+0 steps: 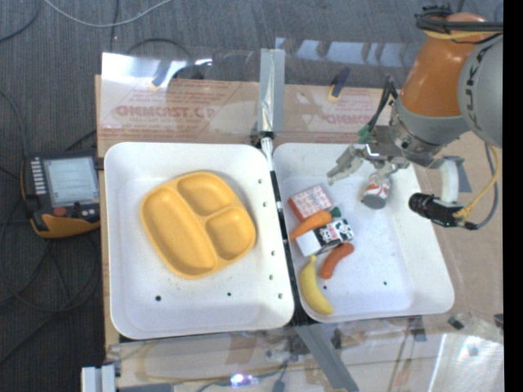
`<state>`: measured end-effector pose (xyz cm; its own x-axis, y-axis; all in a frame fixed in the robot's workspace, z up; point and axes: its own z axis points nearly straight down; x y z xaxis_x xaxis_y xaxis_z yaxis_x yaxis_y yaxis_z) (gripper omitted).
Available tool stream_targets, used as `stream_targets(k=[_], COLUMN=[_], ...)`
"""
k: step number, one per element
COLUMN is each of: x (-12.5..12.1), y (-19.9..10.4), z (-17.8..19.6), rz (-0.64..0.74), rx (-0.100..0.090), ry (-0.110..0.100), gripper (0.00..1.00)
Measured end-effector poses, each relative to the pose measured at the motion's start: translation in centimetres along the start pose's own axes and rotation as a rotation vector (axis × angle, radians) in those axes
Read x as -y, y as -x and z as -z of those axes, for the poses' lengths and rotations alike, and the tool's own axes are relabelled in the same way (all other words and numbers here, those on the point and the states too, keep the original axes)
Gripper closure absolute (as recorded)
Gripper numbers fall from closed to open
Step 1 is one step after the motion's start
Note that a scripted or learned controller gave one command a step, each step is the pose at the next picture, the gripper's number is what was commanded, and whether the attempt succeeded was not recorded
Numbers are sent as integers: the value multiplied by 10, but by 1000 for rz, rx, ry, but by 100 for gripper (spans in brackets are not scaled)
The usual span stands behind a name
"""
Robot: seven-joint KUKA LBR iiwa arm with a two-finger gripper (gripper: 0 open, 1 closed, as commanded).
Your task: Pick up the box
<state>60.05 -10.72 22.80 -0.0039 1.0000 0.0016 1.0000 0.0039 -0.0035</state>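
I see two white bins side by side on the table [163, 109]. The left bin [131, 300] holds a yellow plate [198, 223] with three parts in it. The right bin [409, 284] holds the small things. The box [310, 202] is the red and white one, lying flat near the left wall of the right bin, a little tilted. Just below it lies a carrot [311, 223], and it touches the box's lower edge. Next to the carrot is a small black and white pack [335, 233]. Under that is a red sausage [337, 260], and at the bottom lies a banana [315, 286] close to the bin's left wall. My arm [445, 80] comes in from the right, grey with its orange band. The pincer [369, 167] hangs over the top part of the right bin, up and to the right of the box and apart from it. Its fingers [346, 164] look spread wide, with one pointing out to the left, and I see nothing held between them. A small grey and red thing [376, 193] sits in the bin just under the pincer, and I cannot tell what it is. A handheld screen [65, 184] lies on the floor to the left of the bins.
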Motion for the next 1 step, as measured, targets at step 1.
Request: stream_targets(k=[1], x=[-21], y=[-7], z=[-124], rz=[-86], rx=[2], ry=[19], gripper=[0])
